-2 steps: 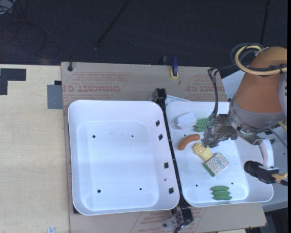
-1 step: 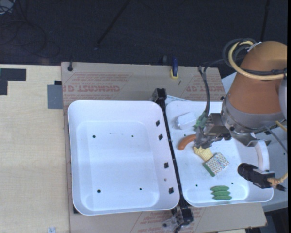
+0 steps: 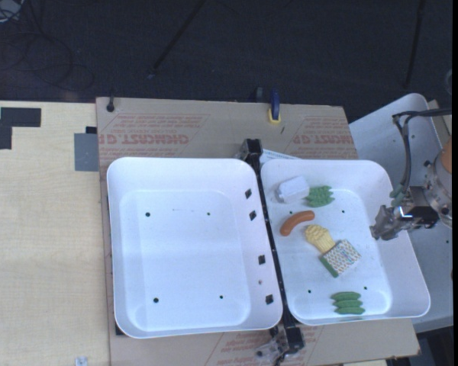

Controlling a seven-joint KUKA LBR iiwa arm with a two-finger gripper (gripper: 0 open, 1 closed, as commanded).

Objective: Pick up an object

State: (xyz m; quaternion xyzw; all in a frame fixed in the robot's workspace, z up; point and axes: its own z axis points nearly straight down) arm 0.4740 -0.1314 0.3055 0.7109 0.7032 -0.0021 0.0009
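End effector [image 3: 385,227] sits at the R rim of the right bin [image 3: 404,280], over the wall rather than over any item; can't tell its state from here, too small and blurred, and nothing shows in its grip. Judging by that spot, it's likely parked clear of the contents or just starting its reach in, so the pick isn't done yet. All candidate objs are in the right bin, clustered toward its L/centre, well apart from the end effector: white block [image 3: 291,188] at top, green leafy piece [image 3: 319,196] just beside it, orange sausage [image 3: 297,222] below, yellow piece [image 3: 318,237] touching or nearly touching the checkered packet [image 3: 341,257], and green pea pods [image 3: 348,303] alone near the front wall. Pods and sausage lie apart from neighbours, so prob. the easier grabs; the yellow/packet pair is crowded, risk of nudging one while closing on the other. Left bin [image 3: 130,204] has nothing to pick. Both bins rest on a cardboard sheet [image 3: 183,128] on the tabletop [image 3: 38,242].
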